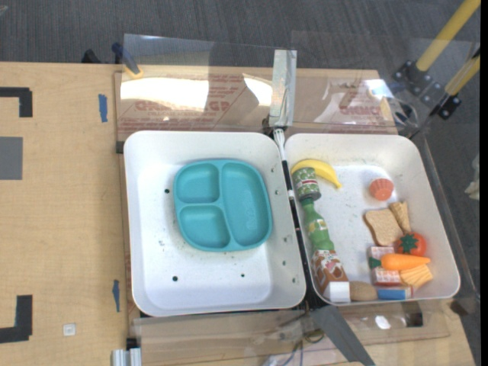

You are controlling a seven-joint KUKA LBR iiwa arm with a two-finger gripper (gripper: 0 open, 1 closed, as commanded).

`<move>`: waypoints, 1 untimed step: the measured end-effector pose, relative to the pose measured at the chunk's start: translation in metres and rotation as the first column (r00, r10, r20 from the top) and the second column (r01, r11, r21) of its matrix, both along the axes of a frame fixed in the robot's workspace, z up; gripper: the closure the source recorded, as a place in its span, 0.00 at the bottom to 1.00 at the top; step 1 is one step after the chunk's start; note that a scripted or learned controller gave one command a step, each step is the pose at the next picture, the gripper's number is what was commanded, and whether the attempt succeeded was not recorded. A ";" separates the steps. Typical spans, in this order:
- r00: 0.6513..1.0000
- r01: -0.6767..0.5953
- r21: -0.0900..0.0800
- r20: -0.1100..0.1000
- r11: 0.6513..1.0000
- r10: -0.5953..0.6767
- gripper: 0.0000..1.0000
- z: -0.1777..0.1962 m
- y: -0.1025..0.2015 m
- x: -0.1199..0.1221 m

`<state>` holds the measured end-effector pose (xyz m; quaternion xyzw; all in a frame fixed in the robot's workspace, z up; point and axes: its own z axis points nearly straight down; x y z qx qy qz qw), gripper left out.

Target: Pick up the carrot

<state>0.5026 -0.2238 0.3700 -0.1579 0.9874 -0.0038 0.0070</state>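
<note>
End effector grip: cannot tell. Carrot (405,262) lies in right-hand bin (349,204), near front corner, touching tomato (412,243), beside bread slice (381,226).

Bins (145,204): white plastic, smooth, speckled. Tray (223,204): teal plastic, satin. Carrot (404,262): orange plastic, glossy; bench (53,204): matt wood.

Carrot (405,262): one toy piece, orange, tapered, smooth. Lies flat on its side in the right bin (358,149), toward the near right corner, long axis running roughly left to right. Rests just below a red tomato (412,243) and a slice of bread (383,226), seemingly touching the tomato, though the contact is hard to confirm. A green stub appears at its left end.
</note>
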 end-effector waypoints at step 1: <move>0.962 -0.274 0.008 -0.014 0.962 0.274 1.00 -0.114 0.002 0.010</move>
